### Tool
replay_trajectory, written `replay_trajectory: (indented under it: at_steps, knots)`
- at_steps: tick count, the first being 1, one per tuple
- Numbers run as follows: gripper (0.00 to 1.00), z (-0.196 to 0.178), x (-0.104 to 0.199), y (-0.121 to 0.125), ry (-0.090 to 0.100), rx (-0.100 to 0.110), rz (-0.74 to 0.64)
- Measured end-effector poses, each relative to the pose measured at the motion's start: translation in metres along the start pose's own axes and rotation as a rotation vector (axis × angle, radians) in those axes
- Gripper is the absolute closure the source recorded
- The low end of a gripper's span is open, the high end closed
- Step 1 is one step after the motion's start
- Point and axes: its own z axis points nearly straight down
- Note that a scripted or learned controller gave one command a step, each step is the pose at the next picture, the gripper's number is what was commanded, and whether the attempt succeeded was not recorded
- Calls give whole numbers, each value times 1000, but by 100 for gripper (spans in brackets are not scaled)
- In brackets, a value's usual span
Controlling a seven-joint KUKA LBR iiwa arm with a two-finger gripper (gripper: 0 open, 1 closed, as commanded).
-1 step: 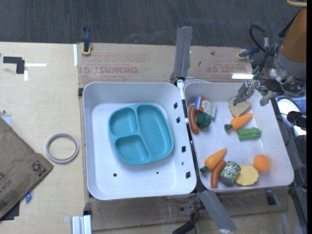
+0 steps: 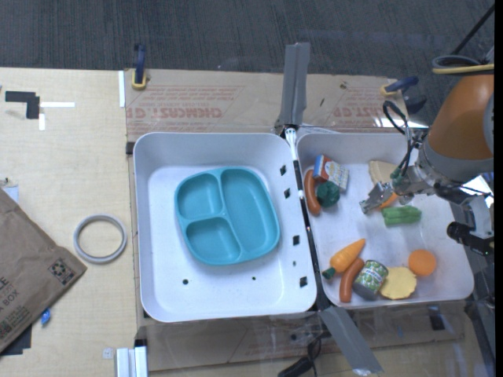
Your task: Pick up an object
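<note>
I see a little can (image 2: 371, 278) at the near edge of the right bin (image 2: 464, 289), touching a yellow slice (image 2: 398, 283) and a hot dog (image 2: 350, 280). A carrot (image 2: 346, 256) lies just behind. My gripper (image 2: 380, 199) hangs low beside a green pepper (image 2: 402, 215). I cannot tell if its jaws are apart.

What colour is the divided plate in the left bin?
Teal blue divided plate, clearest in the camera view.

The arm (image 2: 464, 124) is grey with a broad orange band, black cables, and a metallic end effector (image 2: 383, 197).
</note>
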Motion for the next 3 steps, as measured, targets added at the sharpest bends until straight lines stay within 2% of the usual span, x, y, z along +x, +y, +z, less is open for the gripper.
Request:
replay_trajectory:
  at_steps: [1, 2, 3]
  knots:
    - [0, 31, -32, 32, -1, -2, 36]
    - [100, 22, -33, 32, -1, -3, 39]
    - [100, -94, -6, 87, -3, -4, 47]
